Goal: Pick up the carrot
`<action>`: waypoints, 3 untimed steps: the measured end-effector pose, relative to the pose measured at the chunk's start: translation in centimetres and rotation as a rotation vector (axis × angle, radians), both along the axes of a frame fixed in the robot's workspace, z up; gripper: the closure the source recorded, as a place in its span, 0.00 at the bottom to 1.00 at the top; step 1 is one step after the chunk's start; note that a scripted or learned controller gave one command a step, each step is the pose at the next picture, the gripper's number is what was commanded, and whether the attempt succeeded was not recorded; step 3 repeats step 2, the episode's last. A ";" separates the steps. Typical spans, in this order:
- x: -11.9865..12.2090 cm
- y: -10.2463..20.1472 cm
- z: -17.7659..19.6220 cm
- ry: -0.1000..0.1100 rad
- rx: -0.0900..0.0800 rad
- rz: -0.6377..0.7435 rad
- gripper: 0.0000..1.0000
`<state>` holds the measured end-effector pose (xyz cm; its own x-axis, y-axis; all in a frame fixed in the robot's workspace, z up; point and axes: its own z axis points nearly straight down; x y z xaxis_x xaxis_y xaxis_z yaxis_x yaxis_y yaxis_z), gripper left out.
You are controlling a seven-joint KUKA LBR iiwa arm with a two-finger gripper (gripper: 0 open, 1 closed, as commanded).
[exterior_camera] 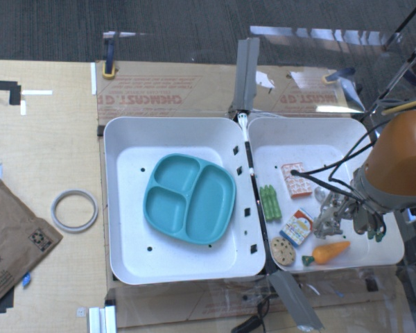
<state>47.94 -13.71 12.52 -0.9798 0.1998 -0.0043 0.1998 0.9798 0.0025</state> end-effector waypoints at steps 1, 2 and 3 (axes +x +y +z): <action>0.1 0.0 0.9 -0.004 0.001 -0.004 1.00; 0.1 -0.7 5.0 0.002 -0.001 -0.329 1.00; 0.1 -0.7 5.0 0.002 -0.001 -0.329 1.00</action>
